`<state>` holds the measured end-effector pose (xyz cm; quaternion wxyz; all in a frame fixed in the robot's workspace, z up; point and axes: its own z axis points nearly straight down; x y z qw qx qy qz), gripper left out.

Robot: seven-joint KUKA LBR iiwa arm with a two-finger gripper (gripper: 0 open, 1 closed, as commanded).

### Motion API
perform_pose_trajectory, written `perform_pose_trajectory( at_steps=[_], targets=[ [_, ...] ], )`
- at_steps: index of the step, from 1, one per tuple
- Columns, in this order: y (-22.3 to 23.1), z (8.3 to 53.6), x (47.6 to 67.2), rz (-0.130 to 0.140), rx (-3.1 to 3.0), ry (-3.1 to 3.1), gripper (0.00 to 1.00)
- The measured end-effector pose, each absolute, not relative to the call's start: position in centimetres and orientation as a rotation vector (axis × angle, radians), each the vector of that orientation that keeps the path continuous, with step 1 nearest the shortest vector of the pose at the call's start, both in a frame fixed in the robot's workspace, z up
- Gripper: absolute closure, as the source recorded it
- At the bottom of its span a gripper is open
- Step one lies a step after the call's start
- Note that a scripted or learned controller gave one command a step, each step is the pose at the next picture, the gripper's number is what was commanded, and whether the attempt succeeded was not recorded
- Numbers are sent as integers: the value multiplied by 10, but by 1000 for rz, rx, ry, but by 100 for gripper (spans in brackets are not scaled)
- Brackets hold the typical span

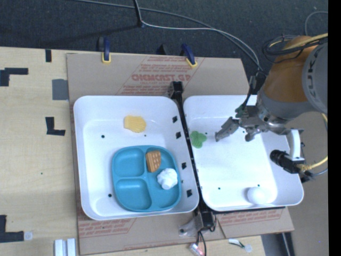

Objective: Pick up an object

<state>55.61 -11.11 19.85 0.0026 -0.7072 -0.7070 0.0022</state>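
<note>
Two-finger gripper (235,132): fingers spread, holding nothing, above right white bin (234,193), near small green lumpy object (198,139).

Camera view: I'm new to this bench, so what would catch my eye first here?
The bright blue sectioned plastic tray in the left white bin, carrying a tan waffle piece and a white lump. Next, the gripper over the right white bin, near a small green object.
</note>
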Motion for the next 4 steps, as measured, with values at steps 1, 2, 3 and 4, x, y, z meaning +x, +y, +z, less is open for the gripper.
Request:
perform_pose_trajectory(
  at_steps=[1, 2, 3, 4],
  targets=[
    [-111, 202, 558, 0, -2221, -2222, 0],
    [-121, 150, 554, 5, -2219, -2218, 0],
    [-126, 106, 554, 4, -2219, -2219, 0],
    [-125, 85, 555, 1, -2221, -2222, 0]
  ],
)
